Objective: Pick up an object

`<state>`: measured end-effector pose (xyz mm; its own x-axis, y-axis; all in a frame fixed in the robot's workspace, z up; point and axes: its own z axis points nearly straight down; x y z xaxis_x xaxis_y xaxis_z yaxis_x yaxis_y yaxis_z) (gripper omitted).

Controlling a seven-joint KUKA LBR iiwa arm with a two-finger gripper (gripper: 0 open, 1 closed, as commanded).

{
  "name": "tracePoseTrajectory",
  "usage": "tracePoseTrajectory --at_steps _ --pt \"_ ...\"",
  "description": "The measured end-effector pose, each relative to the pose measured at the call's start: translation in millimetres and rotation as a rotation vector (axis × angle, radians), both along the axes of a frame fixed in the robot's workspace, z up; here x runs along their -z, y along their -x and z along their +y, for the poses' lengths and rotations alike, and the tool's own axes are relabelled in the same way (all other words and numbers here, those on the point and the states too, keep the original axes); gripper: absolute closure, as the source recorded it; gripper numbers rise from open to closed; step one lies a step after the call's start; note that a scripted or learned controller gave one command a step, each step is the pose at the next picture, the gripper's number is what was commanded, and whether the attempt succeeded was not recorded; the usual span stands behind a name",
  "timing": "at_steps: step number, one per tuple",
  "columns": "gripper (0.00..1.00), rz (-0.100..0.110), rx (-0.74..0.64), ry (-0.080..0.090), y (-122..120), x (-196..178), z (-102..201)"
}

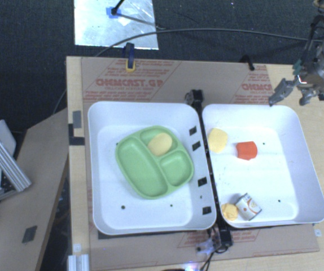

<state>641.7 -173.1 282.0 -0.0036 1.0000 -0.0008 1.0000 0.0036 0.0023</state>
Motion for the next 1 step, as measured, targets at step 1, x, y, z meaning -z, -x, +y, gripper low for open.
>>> tracePoseTrajectory --at_steps 1 --pt "0.0 0.003 0.002 0.0 -2.0 60.9 -3.3"
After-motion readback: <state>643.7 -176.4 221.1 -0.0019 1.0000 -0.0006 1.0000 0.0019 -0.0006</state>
